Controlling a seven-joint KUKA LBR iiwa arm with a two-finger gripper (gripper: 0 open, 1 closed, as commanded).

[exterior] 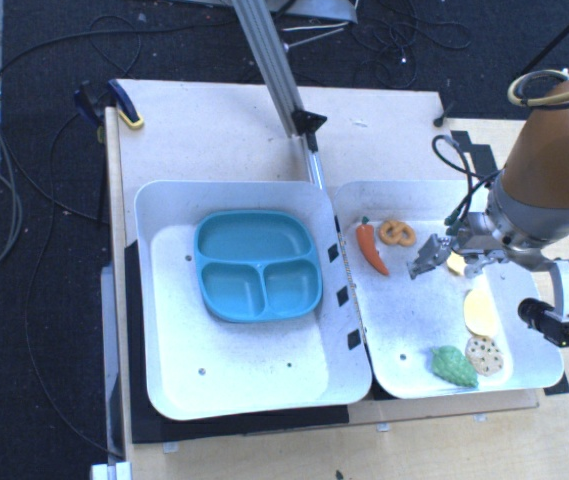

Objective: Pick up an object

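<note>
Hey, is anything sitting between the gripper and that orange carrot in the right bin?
Nothing visible does. The gripper sits over the right bin, and the floor between it and the carrot is bare. The pretzel lies just behind that line, close beside the carrot.

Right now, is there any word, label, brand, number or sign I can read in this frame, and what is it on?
None can be read.
Blue divided plate in the left bin: plain, no marking.
Toy carrot, pretzel, cookie and green piece in the right bin: no text.
Arm and its hand: no legible label.
</note>
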